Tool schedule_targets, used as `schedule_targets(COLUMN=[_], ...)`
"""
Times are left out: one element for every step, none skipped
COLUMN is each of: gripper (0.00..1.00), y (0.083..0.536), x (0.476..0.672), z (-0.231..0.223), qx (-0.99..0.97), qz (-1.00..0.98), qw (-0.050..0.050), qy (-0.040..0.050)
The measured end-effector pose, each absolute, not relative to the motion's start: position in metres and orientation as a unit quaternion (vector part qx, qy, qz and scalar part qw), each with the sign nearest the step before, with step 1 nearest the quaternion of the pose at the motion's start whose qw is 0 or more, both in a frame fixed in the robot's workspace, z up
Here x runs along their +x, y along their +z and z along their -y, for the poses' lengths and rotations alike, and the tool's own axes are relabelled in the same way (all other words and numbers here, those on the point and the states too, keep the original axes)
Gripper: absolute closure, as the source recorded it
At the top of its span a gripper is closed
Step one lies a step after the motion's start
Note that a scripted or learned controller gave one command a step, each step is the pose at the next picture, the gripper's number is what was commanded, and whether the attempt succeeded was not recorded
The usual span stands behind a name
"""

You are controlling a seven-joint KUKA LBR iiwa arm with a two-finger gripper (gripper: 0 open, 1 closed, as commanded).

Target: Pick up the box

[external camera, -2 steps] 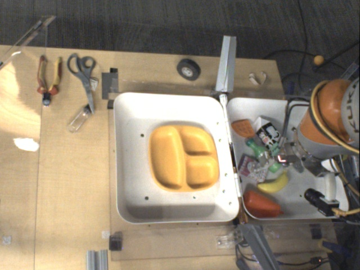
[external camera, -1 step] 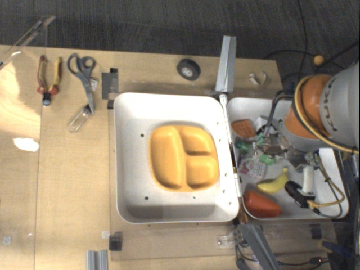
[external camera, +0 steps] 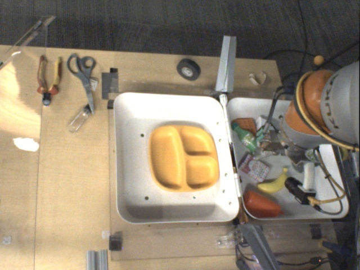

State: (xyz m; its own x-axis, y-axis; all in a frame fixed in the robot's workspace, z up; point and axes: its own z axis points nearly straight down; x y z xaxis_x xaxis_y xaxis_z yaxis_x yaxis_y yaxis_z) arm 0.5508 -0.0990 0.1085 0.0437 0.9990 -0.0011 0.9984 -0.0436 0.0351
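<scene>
Everything is placed against the shallow white right-hand bin. At its near edge, in the corner towards the neighbouring bin, lies a rounded red plastic pepper-like piece. Just beyond it is a small yellow toy banana.

A little farther in, against the bin's wall on the neighbour's side, sits a small flat purple-and-white printed box, which I take to be the target. It lies flat and slightly skewed, touching or nearly touching the banana.

The grey arm's dark two-finger gripper hangs over the bin's middle, just beyond the box. Cables and shadow hide its tip, so I cannot tell whether the jaws are apart or together.

Farther still, a green plastic bottle crowds the box's far side.

To do the step well, the gripper should centre over the box, align across its narrower sides and descend straight. It should stay clear of the banana and the bottle, since a skewed approach would likely push the thin box against the wall.
</scene>
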Motion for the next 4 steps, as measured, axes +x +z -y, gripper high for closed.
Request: schedule_targets(gripper=[0.00, 0.00, 1.00, 1.00], y=[0.108, 0.090, 0.102, 0.187], x=[0.551, 0.537, 0.540, 0.568], z=[0.099, 0.092, 0.093, 0.076], qx=[0.722, 0.708, 0.707, 0.465], qz=[-0.691, -0.706, -0.707, -0.885], qw=[0.013, 0.006, 0.010, 0.004], qy=[0.0116, 0.0050, 0.0065, 0.0020])
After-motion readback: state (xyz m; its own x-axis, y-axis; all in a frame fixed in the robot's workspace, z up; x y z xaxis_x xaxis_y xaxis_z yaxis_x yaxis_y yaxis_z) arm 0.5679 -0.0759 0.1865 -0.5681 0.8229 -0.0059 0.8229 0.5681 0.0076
